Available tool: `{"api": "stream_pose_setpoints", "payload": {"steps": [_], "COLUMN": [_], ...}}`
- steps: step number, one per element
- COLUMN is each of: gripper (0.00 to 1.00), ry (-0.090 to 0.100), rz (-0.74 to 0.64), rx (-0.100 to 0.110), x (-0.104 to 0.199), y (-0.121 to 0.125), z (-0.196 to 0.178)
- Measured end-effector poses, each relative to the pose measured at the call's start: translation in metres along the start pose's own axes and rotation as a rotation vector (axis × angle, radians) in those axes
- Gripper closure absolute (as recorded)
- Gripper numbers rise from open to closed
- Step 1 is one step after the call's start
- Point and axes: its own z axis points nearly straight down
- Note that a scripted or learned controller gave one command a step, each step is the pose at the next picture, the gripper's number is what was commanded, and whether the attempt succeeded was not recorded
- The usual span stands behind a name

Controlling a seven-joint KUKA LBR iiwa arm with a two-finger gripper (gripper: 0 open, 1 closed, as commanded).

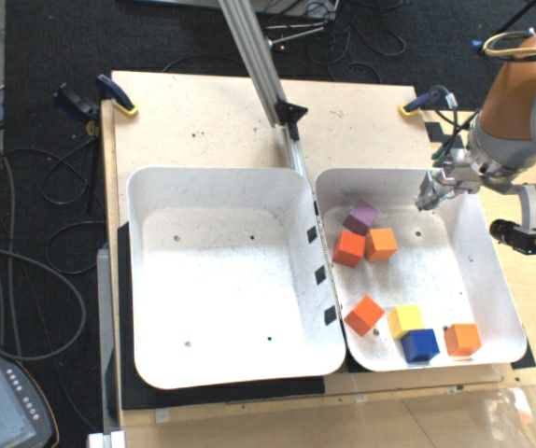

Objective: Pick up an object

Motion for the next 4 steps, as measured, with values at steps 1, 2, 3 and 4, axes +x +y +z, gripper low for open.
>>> {"api": "stream_pose_setpoints", "payload": {"steps": [1, 2, 3, 4], "gripper": [1.00, 1.00, 1.00, 1.00], "ry": [0.000, -0.001, 0.003, 0.004], "rz": [-0.003, -0.002, -0.007, -0.009], "rx": [-0.001, -0.001, 0.008, 0.008], "x": [-0.001, -0.007, 0.035, 0.086], "y": [0.001, 0.003, -0.014, -0.028], "z": [-0.044, -0.090, -0.082, -0.072]}}
